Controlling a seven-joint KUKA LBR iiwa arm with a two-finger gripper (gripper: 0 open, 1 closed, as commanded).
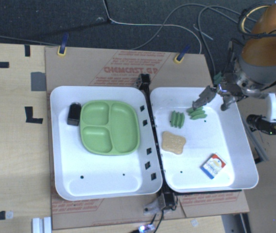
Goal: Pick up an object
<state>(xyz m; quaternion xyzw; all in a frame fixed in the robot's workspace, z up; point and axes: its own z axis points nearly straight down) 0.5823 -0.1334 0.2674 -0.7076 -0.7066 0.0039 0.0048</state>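
Arm (259,47) reaches in from right, wrist low; gripper (211,101) fingers spread apart, tips angled down-left.

Two white bins (60,144). One green divided plate (110,127), one black block (74,114). Two green pieces (177,119), possibly bean pods; one toast slice (173,142); one small printed packet (212,165).

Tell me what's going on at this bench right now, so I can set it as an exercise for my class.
A grey robot arm reaches in from the right, its gripper low over the right bin, one finger right beside a small green piece. Whether anything is gripped is unclear. That bin also has a ribbed green item, a slice of toast and a small packet. The left bin holds a green divided plate and a black block.
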